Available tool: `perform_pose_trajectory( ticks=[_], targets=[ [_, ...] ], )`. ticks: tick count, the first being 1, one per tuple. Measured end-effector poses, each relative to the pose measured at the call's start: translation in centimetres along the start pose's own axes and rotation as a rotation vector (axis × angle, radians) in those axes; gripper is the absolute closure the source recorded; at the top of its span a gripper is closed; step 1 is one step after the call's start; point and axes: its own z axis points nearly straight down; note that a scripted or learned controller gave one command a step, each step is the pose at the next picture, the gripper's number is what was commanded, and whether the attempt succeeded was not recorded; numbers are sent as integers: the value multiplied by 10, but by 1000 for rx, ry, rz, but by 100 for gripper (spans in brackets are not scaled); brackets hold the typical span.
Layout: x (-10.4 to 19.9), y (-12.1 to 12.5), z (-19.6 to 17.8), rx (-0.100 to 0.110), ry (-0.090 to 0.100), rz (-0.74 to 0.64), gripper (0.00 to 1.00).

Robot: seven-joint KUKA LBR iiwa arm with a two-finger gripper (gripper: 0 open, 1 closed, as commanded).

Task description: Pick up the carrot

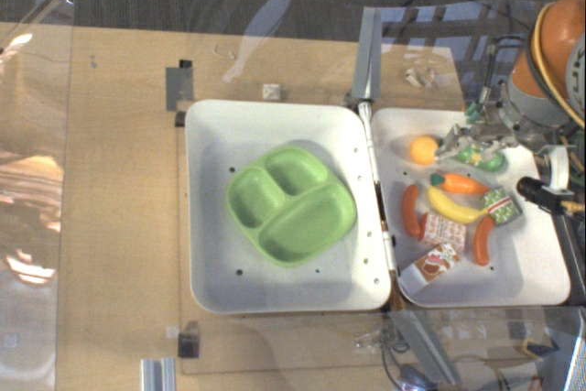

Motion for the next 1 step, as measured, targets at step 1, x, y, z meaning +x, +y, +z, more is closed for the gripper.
perform_pose_trajectory(
  ticks=[1],
  targets=[
    [-24, -15, 62, -9, -1, 118, 0]
  ],
)
